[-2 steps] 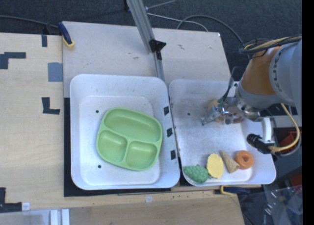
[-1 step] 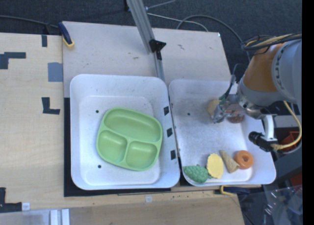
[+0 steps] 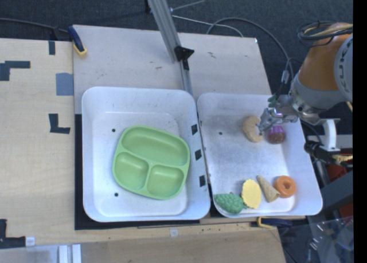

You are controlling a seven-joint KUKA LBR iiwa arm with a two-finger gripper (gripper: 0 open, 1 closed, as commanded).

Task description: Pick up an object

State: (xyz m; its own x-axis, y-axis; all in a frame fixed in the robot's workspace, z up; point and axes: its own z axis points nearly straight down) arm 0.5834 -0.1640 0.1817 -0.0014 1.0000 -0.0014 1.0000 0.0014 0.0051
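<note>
Gripper [image 3: 268, 120] is hanging low over the right bin [image 3: 229, 141], between a tan bread-like piece [image 3: 251, 128] and a purple item [image 3: 276, 135], and it is not possible to tell its state. Along the near edge of this bin a green item [image 3: 229, 201], a yellow piece [image 3: 250, 193], a cone [image 3: 266, 188] and an orange ring [image 3: 285, 186] are lying. The left bin [image 3: 97, 113] is holding a green divided plate [image 3: 151, 162].
</note>
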